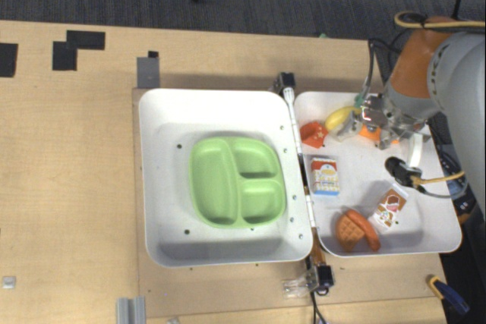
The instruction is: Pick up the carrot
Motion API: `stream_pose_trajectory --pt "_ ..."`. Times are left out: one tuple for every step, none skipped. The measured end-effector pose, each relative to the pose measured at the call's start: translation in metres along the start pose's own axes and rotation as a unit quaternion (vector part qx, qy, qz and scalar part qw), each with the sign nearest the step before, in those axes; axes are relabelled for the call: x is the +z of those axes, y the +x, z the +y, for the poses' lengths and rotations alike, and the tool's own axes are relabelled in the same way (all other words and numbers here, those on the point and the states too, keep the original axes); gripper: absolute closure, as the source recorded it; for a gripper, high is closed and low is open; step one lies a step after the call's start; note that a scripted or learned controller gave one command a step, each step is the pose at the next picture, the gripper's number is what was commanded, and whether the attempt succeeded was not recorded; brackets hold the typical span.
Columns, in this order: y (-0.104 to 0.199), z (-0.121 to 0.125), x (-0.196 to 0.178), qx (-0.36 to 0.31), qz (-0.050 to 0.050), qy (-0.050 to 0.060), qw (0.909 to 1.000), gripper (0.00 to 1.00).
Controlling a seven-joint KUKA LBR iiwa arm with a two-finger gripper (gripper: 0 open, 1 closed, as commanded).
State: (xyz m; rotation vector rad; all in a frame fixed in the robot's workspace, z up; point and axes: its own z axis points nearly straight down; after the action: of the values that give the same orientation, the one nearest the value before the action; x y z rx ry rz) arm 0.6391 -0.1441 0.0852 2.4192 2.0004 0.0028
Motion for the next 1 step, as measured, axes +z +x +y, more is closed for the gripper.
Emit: stream_pose_trajectory --pt "0.0015 0.0015 -0.0117 -0.002 0.000 -0.002 1.0000 1.00"
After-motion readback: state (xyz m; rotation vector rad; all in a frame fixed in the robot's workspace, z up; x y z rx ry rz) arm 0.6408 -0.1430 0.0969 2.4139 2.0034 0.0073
